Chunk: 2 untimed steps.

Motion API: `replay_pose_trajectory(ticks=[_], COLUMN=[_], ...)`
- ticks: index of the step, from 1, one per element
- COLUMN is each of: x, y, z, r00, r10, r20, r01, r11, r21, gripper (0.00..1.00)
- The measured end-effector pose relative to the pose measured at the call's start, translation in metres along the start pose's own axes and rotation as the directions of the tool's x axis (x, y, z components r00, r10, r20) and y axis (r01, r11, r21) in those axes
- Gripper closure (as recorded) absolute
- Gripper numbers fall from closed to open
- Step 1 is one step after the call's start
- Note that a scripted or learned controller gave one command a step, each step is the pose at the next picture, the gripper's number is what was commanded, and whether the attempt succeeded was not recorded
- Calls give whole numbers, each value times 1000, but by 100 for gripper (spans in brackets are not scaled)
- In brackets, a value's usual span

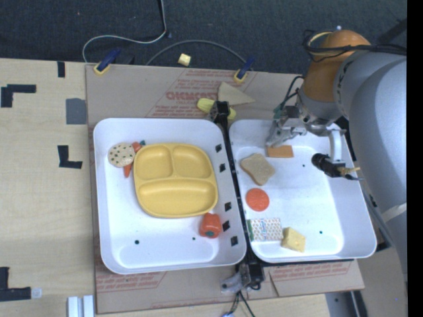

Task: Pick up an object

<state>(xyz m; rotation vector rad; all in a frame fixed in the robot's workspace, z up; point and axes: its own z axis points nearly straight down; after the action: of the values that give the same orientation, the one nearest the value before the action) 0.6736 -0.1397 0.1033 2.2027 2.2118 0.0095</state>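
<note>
Orange wedge just under gripper | step: we approach | grip: we cannot tell | next: we descend, close

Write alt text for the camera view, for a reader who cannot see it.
A grey arm's gripper hovers at the back of the right bin, beside an orange block. That bin also holds a bread slice and tomato slice; the left bin holds a yellow divided plate.
</note>
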Motion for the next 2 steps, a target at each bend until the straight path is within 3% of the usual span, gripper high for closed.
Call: replay_pose_trajectory(ticks=[1, 2], x=[0, 16], y=[-1, -1], z=[1, 12], r00=[1000, 1000], r10=[0, 2], r20=[1, 2], r01=[0, -2], r11=[1000, 1000], r21=[3, 3], gripper=[0, 0])
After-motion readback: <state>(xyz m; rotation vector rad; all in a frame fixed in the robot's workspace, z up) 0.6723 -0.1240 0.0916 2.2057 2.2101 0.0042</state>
